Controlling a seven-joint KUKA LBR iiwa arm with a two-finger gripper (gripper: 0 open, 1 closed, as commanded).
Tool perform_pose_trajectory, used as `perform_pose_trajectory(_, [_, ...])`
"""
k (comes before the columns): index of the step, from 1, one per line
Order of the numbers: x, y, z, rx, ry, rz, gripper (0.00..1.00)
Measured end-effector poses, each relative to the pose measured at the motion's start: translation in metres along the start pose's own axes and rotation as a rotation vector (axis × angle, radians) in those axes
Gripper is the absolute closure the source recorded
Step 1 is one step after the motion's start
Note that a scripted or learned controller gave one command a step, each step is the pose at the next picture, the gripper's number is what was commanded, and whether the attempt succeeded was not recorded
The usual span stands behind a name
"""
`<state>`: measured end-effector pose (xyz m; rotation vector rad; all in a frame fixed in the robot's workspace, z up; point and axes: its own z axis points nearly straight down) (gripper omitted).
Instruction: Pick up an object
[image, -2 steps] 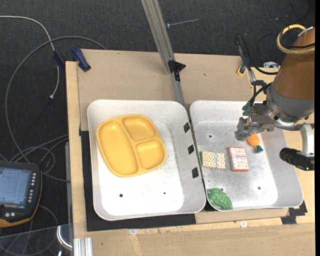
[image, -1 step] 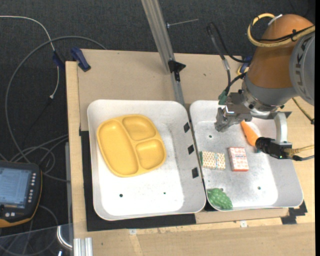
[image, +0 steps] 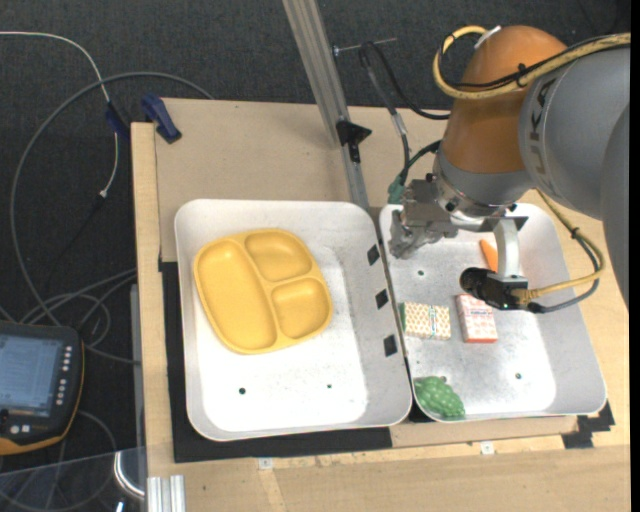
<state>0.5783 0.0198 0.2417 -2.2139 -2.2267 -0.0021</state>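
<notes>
In the right bin (image: 560, 385) lie a small patterned packet (image: 427, 321), a pink and white box (image: 478, 319) beside it, and a green knobbly item (image: 438, 397) at the near rim. An orange stick-like piece (image: 488, 251) peeks out at the back, partly hidden by the arm. My gripper (image: 410, 238) hangs over the bin's back left corner, apart from the packet and box, which sit nearer the front. I see nothing held in it.
The left bin (image: 300, 400) holds a yellow divided plate (image: 262, 290). A metal post (image: 330, 95) rises behind the bins. Black clips (image: 381, 298) sit along the wall between the bins. A black fitting and cable (image: 497, 287) hang off the wrist.
</notes>
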Motion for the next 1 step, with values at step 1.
perform_pose_trajectory(1, [0.0496, 0.0219, 0.0149, -0.001, -0.001, -0.001, 1.0])
